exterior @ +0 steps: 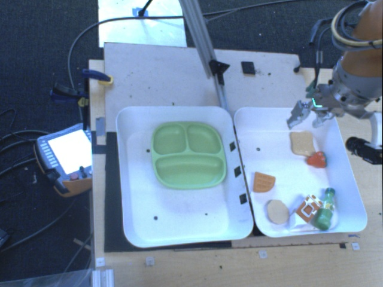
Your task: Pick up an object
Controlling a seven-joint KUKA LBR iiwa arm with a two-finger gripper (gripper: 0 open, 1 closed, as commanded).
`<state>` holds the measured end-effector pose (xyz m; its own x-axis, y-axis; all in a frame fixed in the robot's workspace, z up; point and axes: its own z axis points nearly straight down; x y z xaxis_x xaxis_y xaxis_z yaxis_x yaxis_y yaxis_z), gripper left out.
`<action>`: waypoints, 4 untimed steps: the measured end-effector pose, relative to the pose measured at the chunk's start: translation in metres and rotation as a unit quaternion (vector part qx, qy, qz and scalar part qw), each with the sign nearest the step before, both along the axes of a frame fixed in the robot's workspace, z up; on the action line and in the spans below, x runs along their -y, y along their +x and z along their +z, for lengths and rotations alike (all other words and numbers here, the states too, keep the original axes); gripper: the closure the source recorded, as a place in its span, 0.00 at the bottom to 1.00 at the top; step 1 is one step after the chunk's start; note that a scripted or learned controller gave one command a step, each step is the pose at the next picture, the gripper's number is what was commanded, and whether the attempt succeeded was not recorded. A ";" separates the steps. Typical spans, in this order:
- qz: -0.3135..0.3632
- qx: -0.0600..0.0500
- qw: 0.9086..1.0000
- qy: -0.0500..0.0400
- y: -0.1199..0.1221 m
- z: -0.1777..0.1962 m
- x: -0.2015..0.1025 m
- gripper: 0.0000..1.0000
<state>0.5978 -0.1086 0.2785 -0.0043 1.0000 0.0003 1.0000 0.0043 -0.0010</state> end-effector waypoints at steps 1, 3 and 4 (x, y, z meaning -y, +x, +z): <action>0.000 0.002 1.000 0.000 0.001 0.001 0.000 0.00; -0.001 -0.001 1.000 0.000 -0.002 -0.089 -0.005 0.00; -0.002 -0.001 1.000 0.000 -0.009 -0.133 -0.005 0.00</action>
